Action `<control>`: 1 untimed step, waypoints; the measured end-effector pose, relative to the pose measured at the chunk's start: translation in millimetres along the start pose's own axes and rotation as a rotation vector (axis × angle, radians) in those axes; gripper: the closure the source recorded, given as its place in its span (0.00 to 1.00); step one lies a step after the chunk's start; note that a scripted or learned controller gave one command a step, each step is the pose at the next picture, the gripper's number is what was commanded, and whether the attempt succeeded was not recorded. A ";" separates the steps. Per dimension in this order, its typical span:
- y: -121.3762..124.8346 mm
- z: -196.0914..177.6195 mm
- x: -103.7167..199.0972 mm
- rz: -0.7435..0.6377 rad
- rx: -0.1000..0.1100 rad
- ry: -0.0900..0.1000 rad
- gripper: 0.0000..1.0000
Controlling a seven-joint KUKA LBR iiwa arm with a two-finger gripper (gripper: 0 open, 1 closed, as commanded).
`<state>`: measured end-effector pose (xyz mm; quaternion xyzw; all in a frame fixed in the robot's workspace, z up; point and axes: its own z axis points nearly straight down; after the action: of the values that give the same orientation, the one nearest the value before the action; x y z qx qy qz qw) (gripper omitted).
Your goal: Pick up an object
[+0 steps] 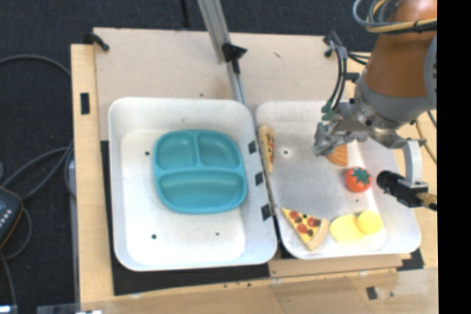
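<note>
Half an orange toy (339, 155) hides under the gripper (329, 141).

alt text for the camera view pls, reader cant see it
A grey and orange robot arm reaches in from the right, its tool low over an orange item in the right white bin, which also holds a tomato, a pizza slice and a yellow piece. The left white bin holds a teal divided plate.

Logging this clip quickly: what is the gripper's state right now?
Gripper: cannot be told; it sits low in the right bin, right over an orange object.
</note>
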<state>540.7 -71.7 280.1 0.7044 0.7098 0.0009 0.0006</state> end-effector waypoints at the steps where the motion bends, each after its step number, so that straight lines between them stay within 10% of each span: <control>1: 15.7 16.6 55.1 0.000 0.004 0.001 1.00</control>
<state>556.1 -16.4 263.6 0.7045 0.7098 -0.0001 -0.0011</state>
